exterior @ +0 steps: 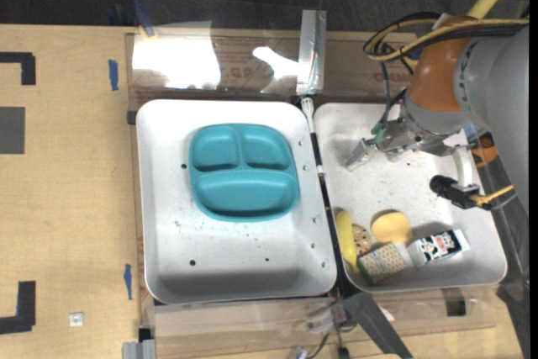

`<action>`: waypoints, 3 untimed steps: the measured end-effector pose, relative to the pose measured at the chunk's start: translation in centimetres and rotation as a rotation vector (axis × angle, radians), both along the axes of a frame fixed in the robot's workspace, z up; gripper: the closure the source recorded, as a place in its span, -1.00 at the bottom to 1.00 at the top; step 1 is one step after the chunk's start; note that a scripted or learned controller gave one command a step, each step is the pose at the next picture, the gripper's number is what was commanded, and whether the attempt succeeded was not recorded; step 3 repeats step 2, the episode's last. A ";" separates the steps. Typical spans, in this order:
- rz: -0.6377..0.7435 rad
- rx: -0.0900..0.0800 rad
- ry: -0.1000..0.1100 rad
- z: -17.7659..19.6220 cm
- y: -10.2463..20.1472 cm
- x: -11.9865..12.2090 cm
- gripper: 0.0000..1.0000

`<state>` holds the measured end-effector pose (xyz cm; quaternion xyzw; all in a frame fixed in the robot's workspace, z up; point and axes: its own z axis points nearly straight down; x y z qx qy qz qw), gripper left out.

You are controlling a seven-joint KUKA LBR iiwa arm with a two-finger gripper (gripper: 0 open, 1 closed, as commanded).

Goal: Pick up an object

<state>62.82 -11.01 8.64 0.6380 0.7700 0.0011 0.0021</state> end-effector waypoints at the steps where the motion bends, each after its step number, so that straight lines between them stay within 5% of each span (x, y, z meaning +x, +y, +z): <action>1: -0.005 -0.002 0.001 3.2 -6.8 -0.2 -1.00; 2: 0.306 0.000 0.004 6.6 -7.4 -4.1 -1.00; 3: 0.306 0.000 0.004 6.6 -7.4 -4.1 -1.00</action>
